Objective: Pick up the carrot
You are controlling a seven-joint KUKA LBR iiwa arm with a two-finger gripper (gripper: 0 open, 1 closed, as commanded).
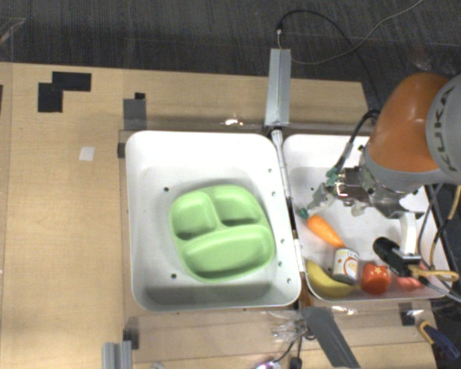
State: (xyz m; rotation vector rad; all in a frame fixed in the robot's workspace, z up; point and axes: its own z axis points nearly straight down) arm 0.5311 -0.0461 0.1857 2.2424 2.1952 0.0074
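the claw (pixel 332 191) hangs over the far part of the right bin (pixel 307 156), just far of the carrot (pixel 325 230). we cannot tell how far open it is, since it reads as a small dark tangle against the white floor. we see nothing gripped in it. the carrot lies loose on the bin floor, slanted, close to the bin's left wall, between the claw and a cluster at the near edge: a banana (pixel 328 280), a small can (pixel 344 262) and a red fruit (pixel 375 278).

we think the main risk is a descent that lands off the carrot's middle. the carrot is tapered and looks smooth, so a pinch near either end could make it roll or slip out. its near end sits close to the can, so a wide or skewed closing might catch the can instead, or nudge the banana. the left wall is near too, and a claw coming down on that side might strike it.

the arm (pixel 415 137) covers the right side of this bin, and whatever lies beneath it is hidden from us. we cannot judge how high the claw is above the floor, nor whether the carrot touches the can. the left bin (pixel 150 175) with its green plate (pixel 221 229) is well apart.
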